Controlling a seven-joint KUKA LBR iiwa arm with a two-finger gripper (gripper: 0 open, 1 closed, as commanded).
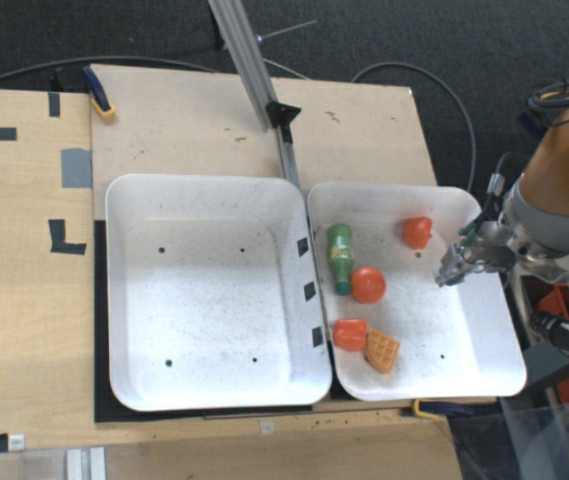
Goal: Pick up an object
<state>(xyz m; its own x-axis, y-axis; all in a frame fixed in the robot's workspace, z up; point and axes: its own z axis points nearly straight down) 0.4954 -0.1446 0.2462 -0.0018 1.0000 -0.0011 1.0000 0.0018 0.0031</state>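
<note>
Camera view: right bin [484, 353], green bottle [340, 257] inside.

Grey casing on the arm [549, 218], rounded and smooth, matte under the light. Capped higher up by a broad orange band [556, 168], curved like a dome, warm brown-orange in tone. Below the grey, a paler ring at the wrist, almost silver. Narrows from there into a cluttered end effector [451, 271]: dark metal blocks, a glint of green on the upper side, lighter grey tips at the far end. Thin black cabling looped beside the wrist, running back toward the body. Small hardware, too blurred to tell screws from brackets. No readable markings anywhere.
</note>
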